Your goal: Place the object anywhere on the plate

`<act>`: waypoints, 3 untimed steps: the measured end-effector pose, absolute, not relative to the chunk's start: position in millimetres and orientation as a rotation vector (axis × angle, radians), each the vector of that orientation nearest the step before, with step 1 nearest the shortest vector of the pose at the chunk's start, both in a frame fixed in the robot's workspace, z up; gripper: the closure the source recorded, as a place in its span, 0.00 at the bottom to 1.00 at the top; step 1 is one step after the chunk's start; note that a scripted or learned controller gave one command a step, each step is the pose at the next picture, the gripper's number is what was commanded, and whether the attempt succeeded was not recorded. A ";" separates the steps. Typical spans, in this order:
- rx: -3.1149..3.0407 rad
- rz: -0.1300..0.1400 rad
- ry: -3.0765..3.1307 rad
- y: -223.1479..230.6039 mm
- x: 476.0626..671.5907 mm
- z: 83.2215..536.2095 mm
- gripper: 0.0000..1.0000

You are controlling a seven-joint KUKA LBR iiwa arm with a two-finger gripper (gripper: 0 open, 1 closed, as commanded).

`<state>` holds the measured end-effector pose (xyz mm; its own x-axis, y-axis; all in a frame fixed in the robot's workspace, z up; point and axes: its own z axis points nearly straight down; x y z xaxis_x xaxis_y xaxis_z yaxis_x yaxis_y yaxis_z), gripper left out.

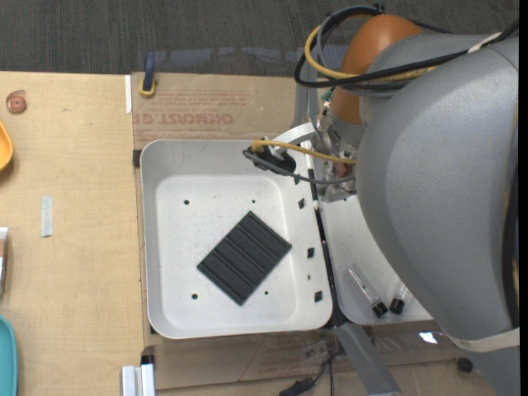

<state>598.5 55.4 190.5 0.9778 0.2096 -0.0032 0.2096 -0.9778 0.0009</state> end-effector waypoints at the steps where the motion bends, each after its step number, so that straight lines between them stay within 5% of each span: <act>1: 3.047 -0.004 0.761 145.7 600.7 193.6 1.00; 2: 2.980 -0.008 0.988 99.3 580.4 287.3 1.00; 3: 2.881 -0.008 1.246 126.4 478.0 391.0 1.00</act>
<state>478.0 126.4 391.0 0.6848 0.7287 -0.0055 0.7288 -0.6848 0.0003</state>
